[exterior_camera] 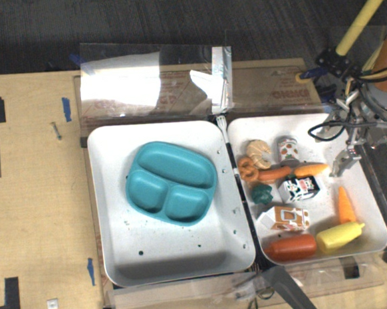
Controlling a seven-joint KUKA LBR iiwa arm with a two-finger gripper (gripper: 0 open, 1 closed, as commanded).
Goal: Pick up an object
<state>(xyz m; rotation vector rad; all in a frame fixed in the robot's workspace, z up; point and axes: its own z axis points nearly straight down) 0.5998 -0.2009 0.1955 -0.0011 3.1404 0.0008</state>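
A: Where is the arm's gripper (345, 162)?

B: Over the right-hand shallow white bin (318, 130), near its far right side, with loose black cables (325, 131) draped just above it. Whether the pincer is wide or narrow I cannot tell, as it is too small and cluttered there. Nothing can be seen gripped in it.

A: What lies nearest it?

B: A long orange plastic carrot (295, 172) lies crosswise just to its left. A shorter orange carrot (345, 204) sits just below it, pointing up the bin.

A: And the other pickable things?

B: All are in that same bin. At the back lie a tan rounded toy (258, 150) and a small white can with red spots (286, 149). An orange pretzel-shaped piece (248, 169) touches the long carrot's left end. Below are a dark green lump (262, 194) and a white carton with black patches (300, 187). Nearer the front is a white and orange box (288, 217). Along the front wall a red sausage (291, 247) lies beside a yellow plastic piece (340, 234).

A: The left bin?

B: The left-hand shallow white bin (106, 144) holds a teal three-compartment plastic plate (171, 182), lying flat, well apart from the gripper
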